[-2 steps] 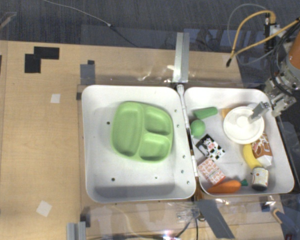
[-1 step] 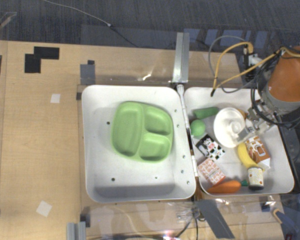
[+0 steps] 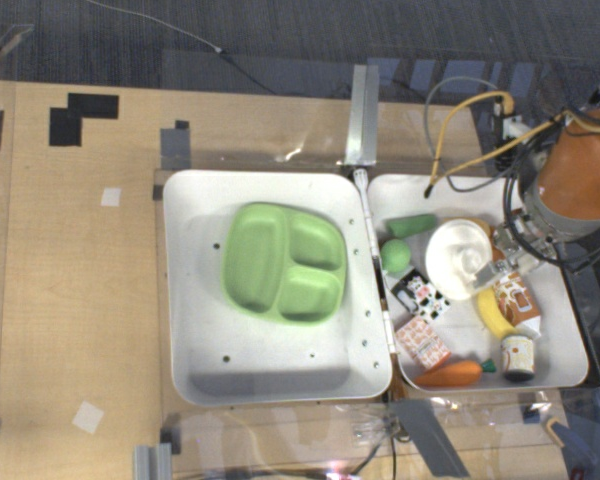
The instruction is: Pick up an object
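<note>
Gripper position you can read well enough, low over the right-hand white bin between the round white bowl and the yellow banana, but whether it is open or closed you cannot tell from this slanted view. Nearest candidates are that banana, soft, curved and best taken across its middle, and the bowl, stiff, smooth and likely to slip unless you pinch its rim. Further out lie a green ball, an orange carrot-shaped toy, and the green divided plastic plate in the left bin.
</note>
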`<state>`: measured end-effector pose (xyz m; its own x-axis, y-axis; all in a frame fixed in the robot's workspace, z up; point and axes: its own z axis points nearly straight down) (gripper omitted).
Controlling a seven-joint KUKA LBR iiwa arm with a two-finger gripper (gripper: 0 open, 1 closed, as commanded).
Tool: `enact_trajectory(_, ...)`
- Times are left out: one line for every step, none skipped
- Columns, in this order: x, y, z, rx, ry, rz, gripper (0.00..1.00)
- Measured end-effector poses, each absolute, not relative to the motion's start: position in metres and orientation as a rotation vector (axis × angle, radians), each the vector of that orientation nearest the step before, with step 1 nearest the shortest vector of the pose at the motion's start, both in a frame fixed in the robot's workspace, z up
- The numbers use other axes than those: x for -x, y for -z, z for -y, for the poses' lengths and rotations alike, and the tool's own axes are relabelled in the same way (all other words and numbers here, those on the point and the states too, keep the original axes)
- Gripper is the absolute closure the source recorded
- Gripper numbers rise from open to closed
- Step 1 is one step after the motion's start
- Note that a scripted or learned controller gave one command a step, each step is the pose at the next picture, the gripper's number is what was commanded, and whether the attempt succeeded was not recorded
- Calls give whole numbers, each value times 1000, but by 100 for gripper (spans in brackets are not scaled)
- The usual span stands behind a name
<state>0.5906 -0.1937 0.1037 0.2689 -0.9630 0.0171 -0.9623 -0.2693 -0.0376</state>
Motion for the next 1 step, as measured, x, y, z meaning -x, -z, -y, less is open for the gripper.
enact_trajectory(-565, -105, 194, 2400, 68, -1991, 0)
